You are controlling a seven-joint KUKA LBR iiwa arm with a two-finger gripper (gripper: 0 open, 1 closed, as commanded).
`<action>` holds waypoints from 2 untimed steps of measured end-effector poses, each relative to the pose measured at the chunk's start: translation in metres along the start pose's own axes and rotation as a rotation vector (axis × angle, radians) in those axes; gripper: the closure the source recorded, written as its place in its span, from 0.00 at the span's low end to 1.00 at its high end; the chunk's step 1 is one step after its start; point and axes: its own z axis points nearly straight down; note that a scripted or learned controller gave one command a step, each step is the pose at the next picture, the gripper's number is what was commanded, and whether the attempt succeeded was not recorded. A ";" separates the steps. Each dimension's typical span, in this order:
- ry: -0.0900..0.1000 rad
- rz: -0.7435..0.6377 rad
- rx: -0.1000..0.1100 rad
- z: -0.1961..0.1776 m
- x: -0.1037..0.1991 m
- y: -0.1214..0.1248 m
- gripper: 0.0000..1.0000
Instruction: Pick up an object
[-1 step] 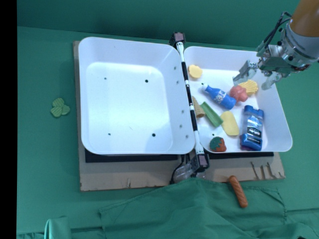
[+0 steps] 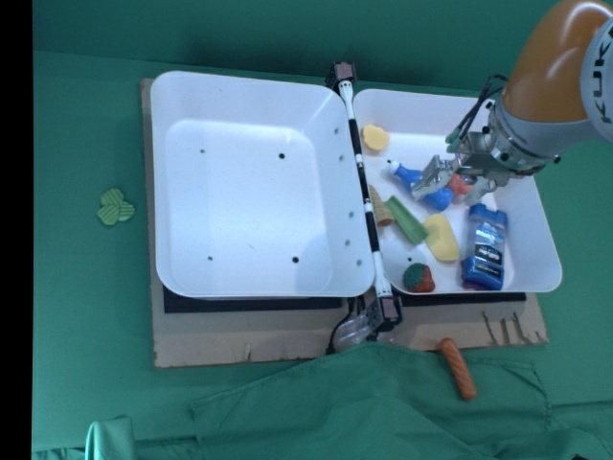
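Right bin (image 2: 536,257): arm's end above blue bottle (image 2: 421,184).

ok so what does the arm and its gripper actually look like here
The arm is a rounded orange segment joined to a grey shell that carries part of a dark printed letter at the frame's right edge. Thin black cables loop from it down to the wrist. The gripper is a compact block of bare silver-grey metal with darker fittings.

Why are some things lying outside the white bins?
Two strays stand out: an orange sausage-shaped toy lies on the green cloth in front of the right bin, and a green leaf-shaped piece sits left of the left bin.
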 end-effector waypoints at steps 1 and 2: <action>-0.001 0.002 -0.003 0.078 -0.018 0.004 0.00; -0.003 0.000 -0.014 0.059 -0.040 0.032 0.00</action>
